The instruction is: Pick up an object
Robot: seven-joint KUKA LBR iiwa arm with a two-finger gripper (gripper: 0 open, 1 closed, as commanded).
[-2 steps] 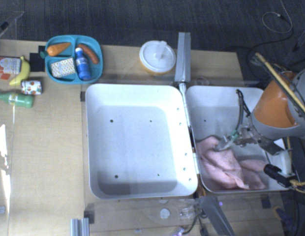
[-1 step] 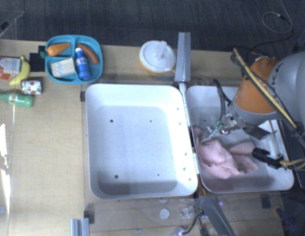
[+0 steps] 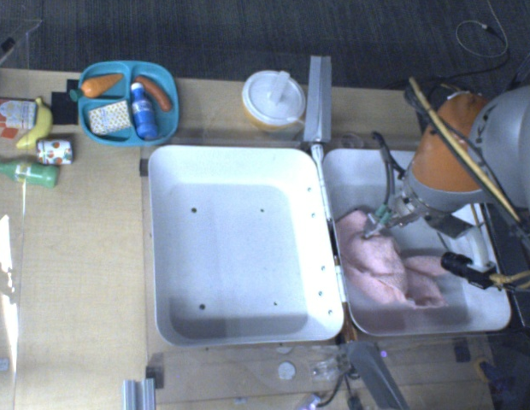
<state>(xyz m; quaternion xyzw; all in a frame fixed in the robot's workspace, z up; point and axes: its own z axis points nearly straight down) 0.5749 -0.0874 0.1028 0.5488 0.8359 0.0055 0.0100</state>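
The gripper (image 3: 383, 220) hangs low in the right bin (image 3: 361, 171), its tip at the upper edge of the pink soft object (image 3: 380, 263), which lies crumpled on the bin floor just below and beyond the jaws. Whether the jaws stand open or closed cannot be told at this size. The step in hand looks like the descent onto the object, or the grasp itself. Next, the jaws would need to close on a fold of it and lift straight up; a thin pinch may slip.
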